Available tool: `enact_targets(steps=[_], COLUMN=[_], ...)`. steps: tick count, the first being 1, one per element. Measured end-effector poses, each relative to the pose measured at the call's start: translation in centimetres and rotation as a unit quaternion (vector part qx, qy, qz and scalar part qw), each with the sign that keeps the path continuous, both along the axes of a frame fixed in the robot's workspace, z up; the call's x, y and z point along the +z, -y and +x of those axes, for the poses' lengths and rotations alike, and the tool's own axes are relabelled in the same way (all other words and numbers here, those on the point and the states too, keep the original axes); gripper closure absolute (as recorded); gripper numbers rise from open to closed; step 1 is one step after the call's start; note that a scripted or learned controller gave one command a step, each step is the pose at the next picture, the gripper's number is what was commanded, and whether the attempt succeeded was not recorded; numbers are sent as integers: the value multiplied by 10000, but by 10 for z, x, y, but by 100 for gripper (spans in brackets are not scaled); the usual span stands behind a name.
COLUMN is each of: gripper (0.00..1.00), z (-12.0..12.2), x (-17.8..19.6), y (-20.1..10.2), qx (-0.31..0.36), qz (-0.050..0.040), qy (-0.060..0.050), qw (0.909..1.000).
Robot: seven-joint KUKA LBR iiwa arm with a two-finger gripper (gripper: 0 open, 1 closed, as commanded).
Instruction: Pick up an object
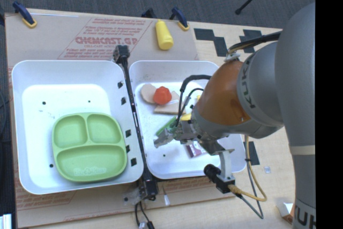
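Observation:
My gripper (163, 139) hangs low over the middle of the right bin (161, 166), under the arm's orange band. A green object (169, 127) lies right against the gripper's upper side; whether it is held cannot be made out. A red ball-like piece (162, 95) rests on a tan piece (148, 93) at the bin's far left. A flat beige piece (168, 109) lies just below them. A small yellow item (185, 115) and a purple item (194, 150) peek out from under the wrist. The arm hides the bin's right half.
In the left bin (32, 88) a green divided plate (89, 146) sits toward the front. A yellow object (164, 35) lies on the cardboard behind the right bin. Black clips (122, 53) line the wall between the bins.

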State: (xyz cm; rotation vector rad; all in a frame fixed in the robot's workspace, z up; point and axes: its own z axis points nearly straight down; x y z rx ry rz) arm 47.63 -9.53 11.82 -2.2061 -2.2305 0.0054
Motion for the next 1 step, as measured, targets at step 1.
enact_targets(steps=[1], gripper=[0], z=[-1], x=[-27], y=[-4], qx=[-26], qz=[5], qy=[-2], qw=[10000])
